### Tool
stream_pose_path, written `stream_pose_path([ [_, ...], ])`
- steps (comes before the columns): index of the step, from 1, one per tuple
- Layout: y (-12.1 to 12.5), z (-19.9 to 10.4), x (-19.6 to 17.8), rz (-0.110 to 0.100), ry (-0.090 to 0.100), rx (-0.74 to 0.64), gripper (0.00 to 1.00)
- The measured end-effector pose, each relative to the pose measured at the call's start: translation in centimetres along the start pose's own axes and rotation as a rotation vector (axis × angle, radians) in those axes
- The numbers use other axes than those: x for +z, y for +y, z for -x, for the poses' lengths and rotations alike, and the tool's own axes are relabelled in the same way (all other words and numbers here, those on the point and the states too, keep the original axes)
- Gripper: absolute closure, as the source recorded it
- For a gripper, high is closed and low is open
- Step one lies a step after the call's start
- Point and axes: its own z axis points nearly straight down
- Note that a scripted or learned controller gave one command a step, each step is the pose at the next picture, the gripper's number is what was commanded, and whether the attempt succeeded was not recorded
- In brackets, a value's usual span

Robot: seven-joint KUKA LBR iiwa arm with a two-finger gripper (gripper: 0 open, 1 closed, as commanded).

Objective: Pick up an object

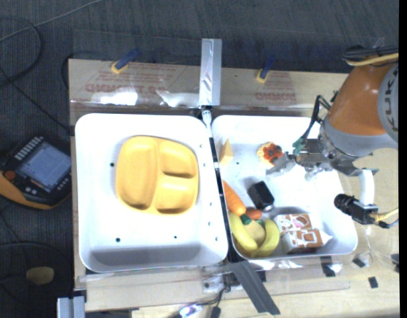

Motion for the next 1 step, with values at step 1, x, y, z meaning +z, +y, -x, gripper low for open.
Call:
stream_pose_path([
  [1, 11.29, -1.36, 2.06, 0.000, -0.001, -0.080, 0.00],
])
